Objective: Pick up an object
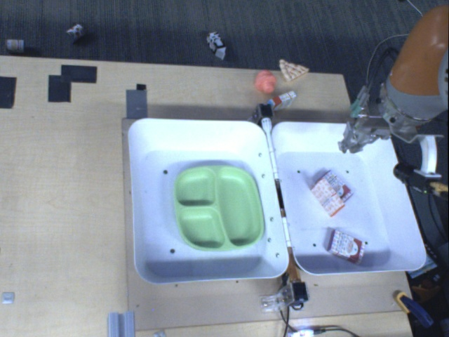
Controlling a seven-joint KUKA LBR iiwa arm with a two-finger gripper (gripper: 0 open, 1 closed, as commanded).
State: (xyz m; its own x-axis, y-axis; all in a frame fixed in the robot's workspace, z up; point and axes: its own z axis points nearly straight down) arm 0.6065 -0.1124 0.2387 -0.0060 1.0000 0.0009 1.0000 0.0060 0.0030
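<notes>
One fixed cam, mounted above the counter (63,188), looking down at a slant. Far enough back to take in both white bins (210,135) w/ dark floor (140,12) along the top edge. Arm (421,55) enters from frame right.

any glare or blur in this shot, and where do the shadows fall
In the camera view, light is even with no hard glare; the left bin shows soft bluish shading along its inner walls around the green tray; the gripper and arm look slightly soft; the two small cartons cast only faint shadows.
</notes>
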